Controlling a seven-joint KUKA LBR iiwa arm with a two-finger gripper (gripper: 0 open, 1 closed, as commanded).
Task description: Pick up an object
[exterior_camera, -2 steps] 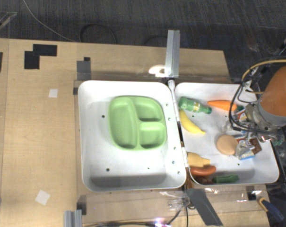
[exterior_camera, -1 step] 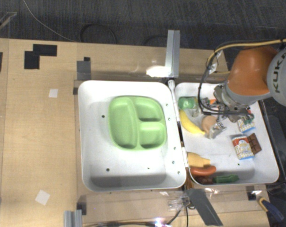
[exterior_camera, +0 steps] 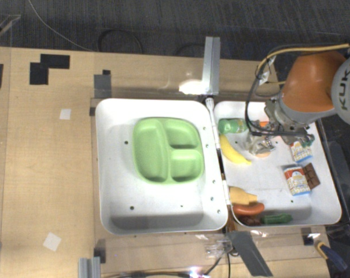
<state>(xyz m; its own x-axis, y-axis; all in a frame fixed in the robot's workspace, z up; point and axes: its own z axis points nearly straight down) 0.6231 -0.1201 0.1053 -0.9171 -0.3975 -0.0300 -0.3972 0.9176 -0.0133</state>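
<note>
reaching from right, gripper (exterior_camera: 264, 144) over right bin (exterior_camera: 331, 213)

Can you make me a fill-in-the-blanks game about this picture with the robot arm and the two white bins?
1. The light green divided plastic tray lies in the ____ white bin.
2. The curved yellow banana lies in the ____ white bin.
3. The grey arm's two-finger gripper reaches down over the ____ bin.
4. The band above the arm's wrist is coloured ____.

Missing words: left; right; right; orange
</note>
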